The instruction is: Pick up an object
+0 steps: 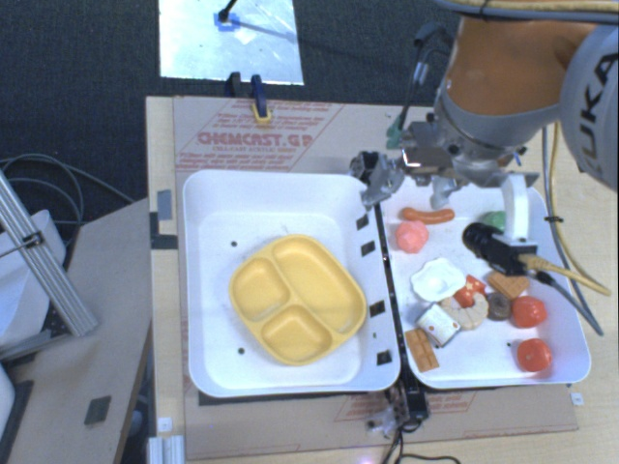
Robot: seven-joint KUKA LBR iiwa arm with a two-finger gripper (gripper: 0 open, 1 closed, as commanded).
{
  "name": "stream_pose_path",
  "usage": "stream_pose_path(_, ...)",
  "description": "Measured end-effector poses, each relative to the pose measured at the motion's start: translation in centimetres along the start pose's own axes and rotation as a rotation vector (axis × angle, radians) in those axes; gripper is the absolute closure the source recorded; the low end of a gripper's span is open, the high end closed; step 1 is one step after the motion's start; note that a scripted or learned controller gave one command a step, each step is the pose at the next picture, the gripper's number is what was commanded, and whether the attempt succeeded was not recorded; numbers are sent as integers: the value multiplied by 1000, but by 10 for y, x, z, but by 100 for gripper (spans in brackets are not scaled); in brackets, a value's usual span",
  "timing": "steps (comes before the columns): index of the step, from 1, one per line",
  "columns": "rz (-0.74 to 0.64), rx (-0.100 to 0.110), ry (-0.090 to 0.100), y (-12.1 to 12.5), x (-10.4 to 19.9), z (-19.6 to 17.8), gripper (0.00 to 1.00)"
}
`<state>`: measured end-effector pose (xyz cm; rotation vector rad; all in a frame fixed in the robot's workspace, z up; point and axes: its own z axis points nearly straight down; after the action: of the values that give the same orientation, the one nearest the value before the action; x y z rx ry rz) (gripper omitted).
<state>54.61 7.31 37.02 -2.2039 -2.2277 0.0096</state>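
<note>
My gripper (411,189) hangs over the far left corner of the right bin (571,356), near the wall between the two bins. Its fingers (379,182) stand apart, open, with nothing between them. Just below it lie an orange-red sausage (427,215) and a pink ball (412,237). Further toward the front are a white fried egg (438,279), a toast slice (508,283), two red tomatoes (528,310) (533,354), a white block (440,325) and a brown cracker (421,349). A green piece (493,219) peeks out behind the arm.
The left bin (208,259) holds a yellow divided plate (295,298). A raised wall (379,259) separates the bins. The arm's bulk covers the right bin's far right corner. Beyond the bins lies a shiny sheet (230,27) on dark floor.
</note>
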Motion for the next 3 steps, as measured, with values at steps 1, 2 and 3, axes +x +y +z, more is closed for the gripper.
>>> stream_pose_path(1,1,-22,3,-32,46,-131,0)
stream_pose_path(2,2,2,-4,-60,103,77,0)
stream_pose_path(3,17,-29,0,-17,17,-68,0)
